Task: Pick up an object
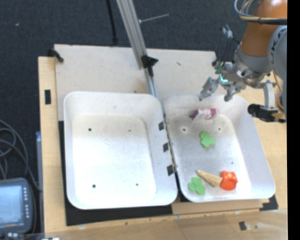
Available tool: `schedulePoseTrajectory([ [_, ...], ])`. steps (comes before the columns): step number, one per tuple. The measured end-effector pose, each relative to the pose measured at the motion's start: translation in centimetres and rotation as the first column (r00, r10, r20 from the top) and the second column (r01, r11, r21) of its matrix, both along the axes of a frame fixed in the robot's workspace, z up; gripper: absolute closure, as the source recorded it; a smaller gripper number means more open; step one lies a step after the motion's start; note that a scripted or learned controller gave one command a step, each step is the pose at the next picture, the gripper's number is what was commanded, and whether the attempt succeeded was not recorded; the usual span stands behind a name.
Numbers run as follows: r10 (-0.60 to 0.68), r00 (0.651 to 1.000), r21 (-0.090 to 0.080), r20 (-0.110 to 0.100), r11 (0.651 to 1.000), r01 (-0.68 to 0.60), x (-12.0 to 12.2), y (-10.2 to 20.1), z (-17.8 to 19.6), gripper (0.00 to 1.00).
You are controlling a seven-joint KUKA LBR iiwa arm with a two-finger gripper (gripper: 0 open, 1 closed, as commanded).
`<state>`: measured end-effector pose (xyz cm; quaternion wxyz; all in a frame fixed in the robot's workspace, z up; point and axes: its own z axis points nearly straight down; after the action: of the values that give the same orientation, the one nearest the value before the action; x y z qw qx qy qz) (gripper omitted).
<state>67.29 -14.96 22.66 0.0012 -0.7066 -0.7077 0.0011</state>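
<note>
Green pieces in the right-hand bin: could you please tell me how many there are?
2. One green piece lies near the middle of the right bin; the other green piece sits at its near edge, beside the tan cone. None looks hidden.
</note>
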Motion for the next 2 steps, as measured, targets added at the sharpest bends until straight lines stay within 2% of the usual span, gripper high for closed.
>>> schedulePoseTrajectory([
  [1, 0.002, 1.000, -0.003, 0.004, 1.000, -0.002, 0.1, -0.1, 0.3, 0.00],
  [2, -0.002, 1.000, -0.003, 0.000, 1.000, 0.002, -0.6, -0.2, -4.1, 0.00],
])
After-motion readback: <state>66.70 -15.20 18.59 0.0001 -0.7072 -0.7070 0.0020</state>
